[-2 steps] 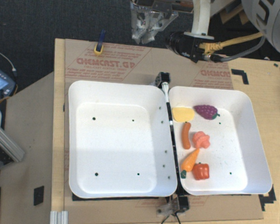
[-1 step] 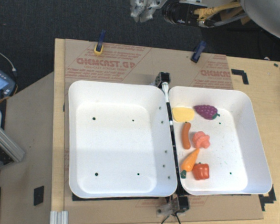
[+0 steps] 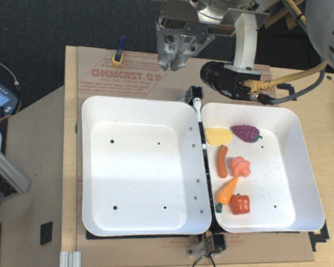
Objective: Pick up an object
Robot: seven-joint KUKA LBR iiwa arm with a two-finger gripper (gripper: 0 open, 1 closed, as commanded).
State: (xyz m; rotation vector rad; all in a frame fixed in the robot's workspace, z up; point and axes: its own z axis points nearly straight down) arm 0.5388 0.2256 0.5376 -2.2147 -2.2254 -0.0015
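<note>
— Where are the toys?

— All in the right bin (image 3: 302, 162): yellow piece (image 3: 217, 136) and purple grapes (image 3: 245, 132) toward 12 o'clock, sausage (image 3: 222, 162) and pink piece (image 3: 239, 166) in the middle, carrot (image 3: 227, 192) and red pepper (image 3: 239, 204) toward 6 o'clock.

— And the jaws (image 3: 173, 61)?

— At 12 o'clock of the left bin (image 3: 91, 153), over the cardboard (image 3: 131, 76), gripping nothing. Open or closed, I cannot tell.

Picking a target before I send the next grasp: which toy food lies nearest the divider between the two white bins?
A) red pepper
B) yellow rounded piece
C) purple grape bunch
B: the yellow rounded piece lies against the divider in the right white bin.
</note>
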